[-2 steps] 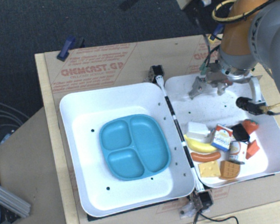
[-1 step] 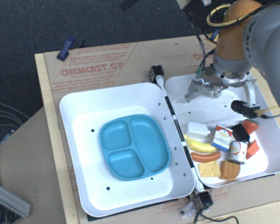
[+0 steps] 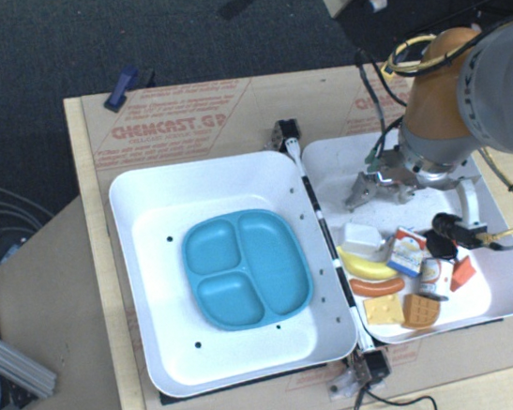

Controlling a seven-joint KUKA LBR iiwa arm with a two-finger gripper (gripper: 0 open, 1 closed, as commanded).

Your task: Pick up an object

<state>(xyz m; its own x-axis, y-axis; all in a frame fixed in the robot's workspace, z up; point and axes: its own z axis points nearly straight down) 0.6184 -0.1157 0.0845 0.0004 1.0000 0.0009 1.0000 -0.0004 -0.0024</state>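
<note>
1. A grey KUKA arm with an orange band (image 3: 436,98) reaches over the right white bin (image 3: 510,291), its gripper (image 3: 377,184) low over that bin's bare far half.
2. How far the gripper stands apart cannot be told from this angle, and nothing is seen between its tips.
3. The objects to be picked lie clustered at the near end of the right bin: a yellow banana (image 3: 367,265), with a white block (image 3: 362,236) just beyond it and a red-orange sausage-shaped piece (image 3: 378,285) just before it.
4. Nearer still than the banana sit a yellow cheese slice (image 3: 379,310) and a brown waffle-like cracker (image 3: 421,311), touching each other.
5. The left white bin (image 3: 143,206), beside the right bin, holds a blue divided plate (image 3: 247,269) near its middle.
</note>
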